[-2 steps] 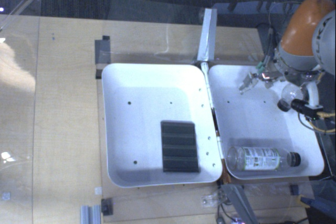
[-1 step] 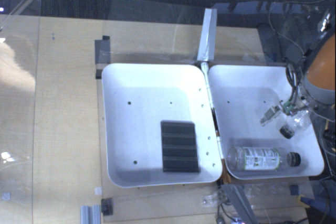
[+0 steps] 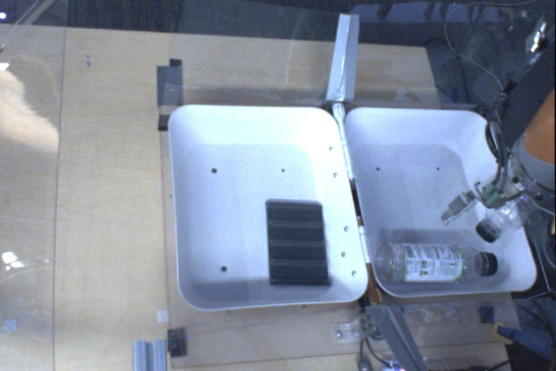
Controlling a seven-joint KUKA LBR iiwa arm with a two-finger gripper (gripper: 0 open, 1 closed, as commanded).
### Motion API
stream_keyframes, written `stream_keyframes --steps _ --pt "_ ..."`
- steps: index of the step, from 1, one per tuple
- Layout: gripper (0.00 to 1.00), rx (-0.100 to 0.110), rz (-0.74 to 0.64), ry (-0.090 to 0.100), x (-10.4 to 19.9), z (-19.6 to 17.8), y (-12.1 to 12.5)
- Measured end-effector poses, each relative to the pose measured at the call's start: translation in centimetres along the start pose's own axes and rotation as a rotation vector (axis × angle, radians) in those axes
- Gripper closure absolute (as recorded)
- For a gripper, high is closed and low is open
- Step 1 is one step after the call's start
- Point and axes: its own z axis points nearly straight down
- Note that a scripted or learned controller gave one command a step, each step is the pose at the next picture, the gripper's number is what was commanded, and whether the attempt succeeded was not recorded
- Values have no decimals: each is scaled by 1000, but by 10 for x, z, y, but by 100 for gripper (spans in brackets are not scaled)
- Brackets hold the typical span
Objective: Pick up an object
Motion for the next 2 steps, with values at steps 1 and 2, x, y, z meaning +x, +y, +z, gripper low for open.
stream_keyframes --steps 1,2 --pt "0 -4 -185 -1 71 59 43" --pt "0 0 89 0 93 48 81"
